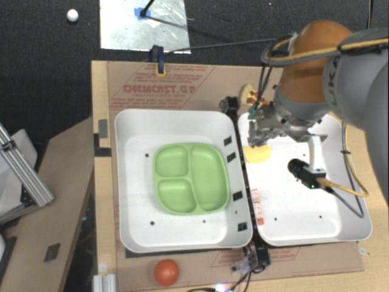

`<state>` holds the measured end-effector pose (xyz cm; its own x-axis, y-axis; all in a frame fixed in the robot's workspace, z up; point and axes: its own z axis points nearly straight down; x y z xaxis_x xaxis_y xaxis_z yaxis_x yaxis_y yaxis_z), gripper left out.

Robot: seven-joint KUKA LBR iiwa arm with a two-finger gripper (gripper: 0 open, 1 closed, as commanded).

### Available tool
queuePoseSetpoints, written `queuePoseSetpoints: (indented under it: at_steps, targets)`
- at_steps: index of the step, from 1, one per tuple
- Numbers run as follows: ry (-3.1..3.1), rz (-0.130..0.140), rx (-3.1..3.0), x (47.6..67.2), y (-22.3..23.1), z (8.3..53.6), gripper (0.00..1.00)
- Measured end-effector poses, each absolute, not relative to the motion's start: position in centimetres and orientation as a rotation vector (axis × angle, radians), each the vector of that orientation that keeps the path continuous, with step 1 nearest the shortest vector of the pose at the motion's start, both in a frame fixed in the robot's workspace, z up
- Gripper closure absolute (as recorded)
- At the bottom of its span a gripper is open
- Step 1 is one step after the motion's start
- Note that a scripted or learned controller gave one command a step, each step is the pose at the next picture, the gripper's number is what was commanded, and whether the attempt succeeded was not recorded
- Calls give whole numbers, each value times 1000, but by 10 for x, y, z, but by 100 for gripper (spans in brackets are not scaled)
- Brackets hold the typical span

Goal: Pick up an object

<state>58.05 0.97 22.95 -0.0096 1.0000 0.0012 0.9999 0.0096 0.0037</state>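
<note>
From my seat, an aluminium rail [27,175] slants across the bench's [67,181] left edge. Beyond the bench's back-left corner a small white ball [73,15] sits on the black backdrop, with a silver sheet [143,17] just to its right. A blue clamp [158,56] grips the back edge of a cardboard sheet [182,81], which carries red print reading "CHEMCAST GP"; the smaller lines around it are too fine for me to read.

The left bin [130,129] holds a green divided plate [190,178] with three compartments, lying flat in the middle. An orange ball [166,272] rests at the bench's front edge, just outside that bin's front wall.

The right bin [304,218] has a strip of red lettering along its left wall that I cannot make out. A yellow lump [258,156] lies against that left wall, toward the back. The hand [260,136] hangs directly over the lump, close to it or touching; I cannot tell whether the hand is apart or together, and I see nothing clamped in it. The arm [358,84] comes in over the bin's back-right corner.
</note>
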Motion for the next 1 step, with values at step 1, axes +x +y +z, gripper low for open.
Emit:
queuePoseSetpoints:
  at_steps: [1]
  targets:
    - [2231,4,2211,604,52,219,100]
